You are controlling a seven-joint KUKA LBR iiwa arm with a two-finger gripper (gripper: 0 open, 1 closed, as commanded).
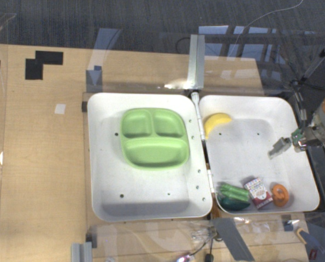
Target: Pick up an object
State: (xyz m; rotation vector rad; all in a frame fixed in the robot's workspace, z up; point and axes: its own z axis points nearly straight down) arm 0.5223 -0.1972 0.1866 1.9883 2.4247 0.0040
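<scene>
The metal two-finger gripper (282, 144) hangs over the right shallow white bin (244, 152), near its right edge; cannot tell if open or shut. Candidates w/ near wall: dark green object (233, 195), small printed carton (257, 191), orange round object (280, 194). Yellow rounded object (217, 122) at far-left corner. Green divided plastic plate (153, 137) in left bin (105, 201).

The light is even and fairly bright, coming from above. The two white bins (203, 146) look a little overexposed — soft shadows lie along their inner walls. Pale reflections cross the bench (36, 146). The picture is slightly soft.
</scene>
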